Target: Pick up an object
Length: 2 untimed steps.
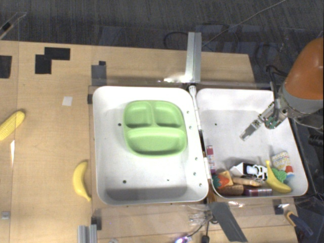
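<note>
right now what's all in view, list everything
bins: two, white, side by side on the bench
divided plate: one, green, in the left bin
banana: one, yellow, right bin's near right corner
small mixed items: several, mixed colours, heaped along the right bin's near edge, too small to name
banana on bench: one, yellow, left of the left bin
corn cob: one, yellow, far left of the bench
arm: one, grey and orange, at right
tool: one, grey, over the right bin

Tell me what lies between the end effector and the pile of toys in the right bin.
Bare white bin floor separates the end effector from the toy pile in the camera view.
</note>
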{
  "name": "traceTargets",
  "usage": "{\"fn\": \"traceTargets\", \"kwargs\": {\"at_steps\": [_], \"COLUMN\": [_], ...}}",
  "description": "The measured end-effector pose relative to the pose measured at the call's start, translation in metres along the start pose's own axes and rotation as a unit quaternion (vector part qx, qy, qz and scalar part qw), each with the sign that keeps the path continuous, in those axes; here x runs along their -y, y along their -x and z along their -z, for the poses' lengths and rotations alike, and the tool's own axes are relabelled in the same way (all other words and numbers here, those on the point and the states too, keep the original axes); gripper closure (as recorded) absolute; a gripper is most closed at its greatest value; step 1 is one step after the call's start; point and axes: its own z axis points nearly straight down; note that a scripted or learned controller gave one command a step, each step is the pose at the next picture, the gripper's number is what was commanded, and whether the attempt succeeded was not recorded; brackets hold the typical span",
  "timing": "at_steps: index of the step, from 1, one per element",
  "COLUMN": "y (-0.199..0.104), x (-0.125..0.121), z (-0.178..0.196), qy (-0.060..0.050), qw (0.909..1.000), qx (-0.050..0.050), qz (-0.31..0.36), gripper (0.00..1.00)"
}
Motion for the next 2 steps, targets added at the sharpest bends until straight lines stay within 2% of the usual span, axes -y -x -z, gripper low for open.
{"fn": "traceTargets", "kwargs": {"at_steps": [1,2], "y": [0.048,0.061], "x": [-0.066,-0.061], "z": [-0.092,-0.093], "qy": [0.002,0.001], "qw": [0.9967,0.9996], "qx": [0.002,0.002], "qz": [0.081,-0.029], "gripper": [0.0,0.0]}}
